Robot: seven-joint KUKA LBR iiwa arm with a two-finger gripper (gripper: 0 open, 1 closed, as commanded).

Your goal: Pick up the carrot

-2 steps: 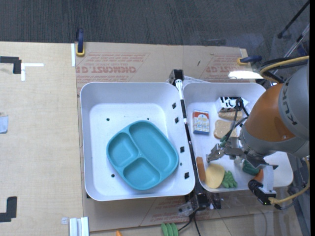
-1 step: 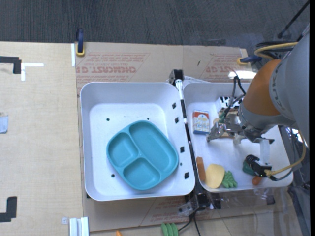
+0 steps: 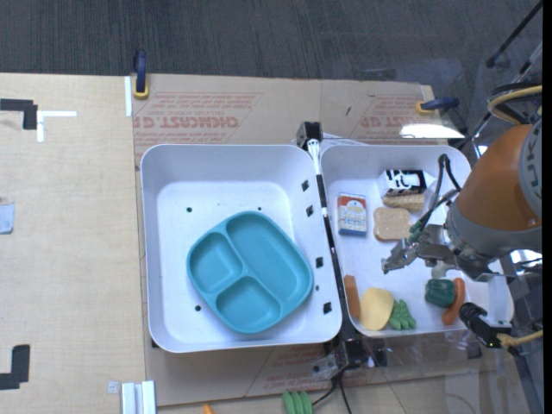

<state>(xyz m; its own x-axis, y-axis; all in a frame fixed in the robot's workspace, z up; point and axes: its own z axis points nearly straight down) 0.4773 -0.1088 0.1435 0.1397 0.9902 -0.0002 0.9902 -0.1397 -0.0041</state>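
Step in hand: approach; the carrot is not yet picked up.
Arm: grey with an orange band [image 3: 504, 179], reaching in from the right over the right bin.
End effector [image 3: 404, 255]: low over the middle of the right bin [image 3: 332, 231], pointing left; whether it is apart or together cannot be told from this view, and nothing is seen held in it.
Carrot [image 3: 452, 302]: orange, near the right bin's right wall, just beside the green vegetable [image 3: 440, 292] on its left, partly under the arm.
Second orange piece [image 3: 351, 293]: a slim orange stick along the right bin's left wall, beside the yellow piece [image 3: 376, 309]; it could also pass for a carrot.
Other contents, right bin: small box [image 3: 352, 214], bread slice [image 3: 392, 223], black-and-white item [image 3: 404, 179], green leafy piece [image 3: 402, 317].
Left bin [image 3: 159, 231]: holds a blue divided plate [image 3: 248, 270].
Next move, judged: shift to sit right above the carrot, line up across its narrow width, then go down without catching the green vegetable touching it.
Risk, judged: close neighbours and the nearby wall leave little room.
Surface: pale wood desk [image 3: 60, 257] with a cardboard sheet [image 3: 198, 115] under both bins, held by clamps [image 3: 139, 74].
Room: dark carpet floor [image 3: 259, 15] beyond the desk; cables at the right.
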